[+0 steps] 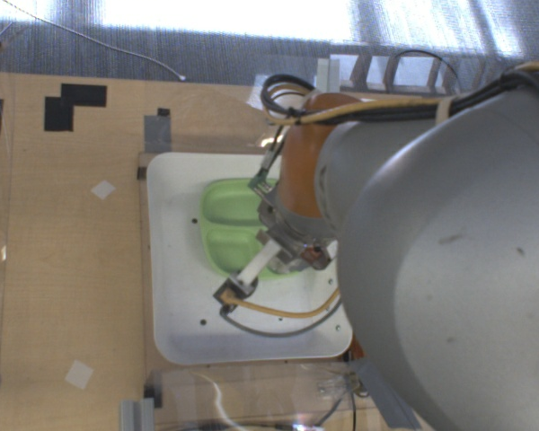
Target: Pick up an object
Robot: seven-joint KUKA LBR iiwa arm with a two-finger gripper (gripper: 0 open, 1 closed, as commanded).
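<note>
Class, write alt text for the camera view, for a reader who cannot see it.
A grey robot arm with an orange band reaches from the right over a white bin, its wrist above a pale green moulded object lying in the bin.

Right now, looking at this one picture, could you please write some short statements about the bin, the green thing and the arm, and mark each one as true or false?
1. The pale green moulded plastic piece lies inside the shallow white bin. True.
2. The grey arm with the orange band reaches in from the view's left. False: it comes in from the right.
3. The arm hides the right side of the green piece. True.
4. The black angular patches lie inside the bin. False: they are on the wooden bench, at the upper left, outside the bin.
</note>
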